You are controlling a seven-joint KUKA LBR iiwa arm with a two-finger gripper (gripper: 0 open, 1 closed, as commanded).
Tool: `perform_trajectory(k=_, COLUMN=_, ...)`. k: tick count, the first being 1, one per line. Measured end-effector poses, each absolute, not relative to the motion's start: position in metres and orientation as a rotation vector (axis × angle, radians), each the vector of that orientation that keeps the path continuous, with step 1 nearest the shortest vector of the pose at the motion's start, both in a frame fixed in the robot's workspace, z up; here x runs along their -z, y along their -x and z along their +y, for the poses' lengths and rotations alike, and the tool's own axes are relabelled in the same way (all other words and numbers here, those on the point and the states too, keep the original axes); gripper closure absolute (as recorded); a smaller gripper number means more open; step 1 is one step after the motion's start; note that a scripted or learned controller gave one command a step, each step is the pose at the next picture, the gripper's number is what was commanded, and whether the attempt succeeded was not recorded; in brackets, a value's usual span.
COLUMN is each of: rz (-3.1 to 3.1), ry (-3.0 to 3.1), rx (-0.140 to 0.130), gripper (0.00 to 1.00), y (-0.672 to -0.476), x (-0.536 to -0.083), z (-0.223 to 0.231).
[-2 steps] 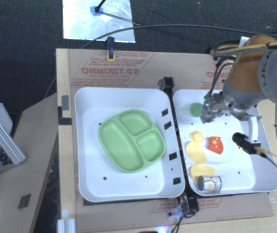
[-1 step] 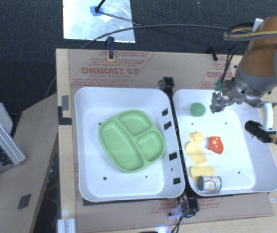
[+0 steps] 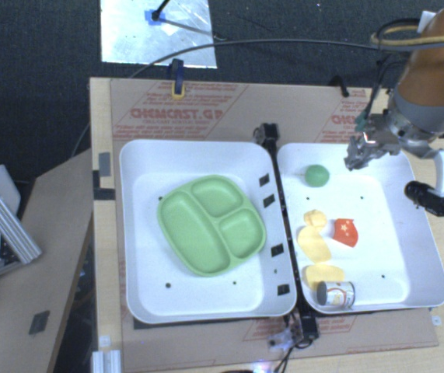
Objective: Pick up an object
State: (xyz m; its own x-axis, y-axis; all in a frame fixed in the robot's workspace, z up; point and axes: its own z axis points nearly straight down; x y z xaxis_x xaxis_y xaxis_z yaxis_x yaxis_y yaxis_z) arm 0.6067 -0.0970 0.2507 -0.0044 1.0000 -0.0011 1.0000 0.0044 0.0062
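Note:
In the right bin (image 3: 408, 247) lie a green ball (image 3: 316, 175) near the back left, a red piece (image 3: 346, 231) in the middle, several pale yellow pieces (image 3: 315, 243) along the left wall, and a small can (image 3: 336, 294) at the front. My gripper (image 3: 355, 160) hangs over the bin's back edge, just right of the green ball and apart from it. Nothing shows between its fingertips.
The left bin (image 3: 144, 208) holds a green divided plate (image 3: 210, 224). A black hinge strip (image 3: 276, 208) runs between the two bins. A brown board lies under both, with a shiny sheet (image 3: 155, 22) beyond it.

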Motion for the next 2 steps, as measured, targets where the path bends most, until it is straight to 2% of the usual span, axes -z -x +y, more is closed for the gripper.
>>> perform_trajectory(k=2, rz=2.231, ry=-2.212, rx=-0.002, gripper=1.0, y=-0.594, x=-0.245, z=-0.002)
